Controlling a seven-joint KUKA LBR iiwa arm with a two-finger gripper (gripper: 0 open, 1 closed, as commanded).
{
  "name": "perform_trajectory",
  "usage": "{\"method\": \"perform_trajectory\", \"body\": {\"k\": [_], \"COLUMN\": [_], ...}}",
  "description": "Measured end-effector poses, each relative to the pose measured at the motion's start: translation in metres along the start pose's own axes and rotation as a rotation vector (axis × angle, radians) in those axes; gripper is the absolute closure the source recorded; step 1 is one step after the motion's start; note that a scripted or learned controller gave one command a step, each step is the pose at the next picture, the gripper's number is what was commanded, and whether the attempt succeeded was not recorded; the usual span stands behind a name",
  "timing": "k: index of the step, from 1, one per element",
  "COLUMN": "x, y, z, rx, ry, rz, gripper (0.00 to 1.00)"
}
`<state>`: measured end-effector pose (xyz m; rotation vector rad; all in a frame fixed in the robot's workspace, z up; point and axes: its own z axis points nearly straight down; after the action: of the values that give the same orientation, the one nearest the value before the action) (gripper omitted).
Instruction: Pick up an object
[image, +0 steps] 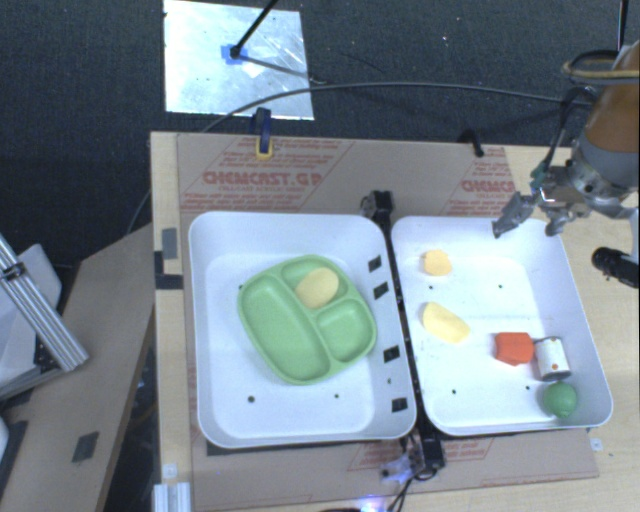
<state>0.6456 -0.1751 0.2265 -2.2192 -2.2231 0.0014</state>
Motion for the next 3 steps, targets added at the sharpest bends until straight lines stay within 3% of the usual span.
{"method": "perform_trajectory", "body": {"k": [2, 3], "x": [-0.007, -0.008], "y": [-0.004, -0.002], "z": [0.105, 0.091], "rx": [0.0, -0.006], "ry": [0.0, -0.002], "rz": [0.001, 0.0], "gripper": [0.0, 1.0]}}
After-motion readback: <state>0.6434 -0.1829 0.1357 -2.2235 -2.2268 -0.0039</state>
